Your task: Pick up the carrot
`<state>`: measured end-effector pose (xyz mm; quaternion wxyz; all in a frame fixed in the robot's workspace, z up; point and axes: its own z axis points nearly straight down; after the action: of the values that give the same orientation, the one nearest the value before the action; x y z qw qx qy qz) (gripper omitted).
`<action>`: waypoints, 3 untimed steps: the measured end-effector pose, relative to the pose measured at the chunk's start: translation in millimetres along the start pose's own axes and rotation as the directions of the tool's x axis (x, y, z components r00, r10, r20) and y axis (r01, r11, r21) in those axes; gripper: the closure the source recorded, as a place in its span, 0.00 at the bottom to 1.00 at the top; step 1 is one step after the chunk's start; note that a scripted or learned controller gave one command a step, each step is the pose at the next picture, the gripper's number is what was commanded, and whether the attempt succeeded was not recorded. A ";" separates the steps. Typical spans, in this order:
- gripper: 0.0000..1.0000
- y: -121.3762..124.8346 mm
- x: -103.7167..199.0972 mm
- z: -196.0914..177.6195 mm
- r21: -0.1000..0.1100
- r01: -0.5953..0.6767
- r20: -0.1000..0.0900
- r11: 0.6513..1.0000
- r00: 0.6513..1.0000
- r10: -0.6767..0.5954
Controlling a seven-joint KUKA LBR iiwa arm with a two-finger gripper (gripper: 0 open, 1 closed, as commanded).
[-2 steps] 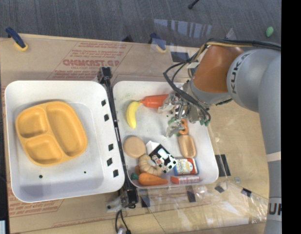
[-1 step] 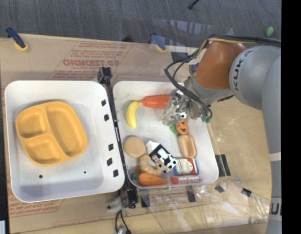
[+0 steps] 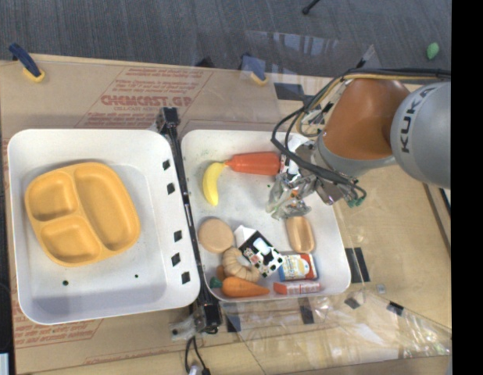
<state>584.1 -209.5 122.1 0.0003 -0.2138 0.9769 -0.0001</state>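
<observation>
**Q:** Where's the end effector?

**A:** End effector (image 3: pixel 288 196) sits low in the right bin (image 3: pixel 332 233), near its far right corner. Whether it is open or closed I can't tell from my seat; the metal blurs together. Nothing visibly gripped.

**Q:** And the carrot?

**A:** I log two orange tapered items. One carrot (image 3: pixel 254 162) lies along the bin's far edge, just beside the end effector and on the far side of it, tip pointing at the banana (image 3: pixel 211 183). A second carrot-like piece (image 3: pixel 243 288) lies at the near edge, wedged among a cookie (image 3: pixel 215 235), a black-and-white toy (image 3: pixel 259 254) and a small carton (image 3: pixel 298 266). I judge the far one the target: it lies free, with room to close on it.

**Q:** Anything else close by?

**A:** A hot dog bun (image 3: pixel 300 233) just toward the bin's near edge from the end effector. Left bin (image 3: pixel 23 287) holds a yellow divided tray (image 3: pixel 81 211), likely parked out of the way. Cardboard covers the worktop (image 3: pixel 116 92).
</observation>
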 end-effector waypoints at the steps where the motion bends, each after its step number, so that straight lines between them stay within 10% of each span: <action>1: 1.00 40.4 28.1 -16.3 0.000 0.025 0.002 1.000 1.000 -0.025; 2: 1.00 -3.2 -46.8 30.1 0.001 -0.002 0.003 1.000 1.000 0.002; 3: 1.00 -13.6 -29.0 28.7 0.001 0.329 0.001 0.944 0.944 -0.329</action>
<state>616.1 -209.8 93.5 0.0010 -0.3736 0.9276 -0.0006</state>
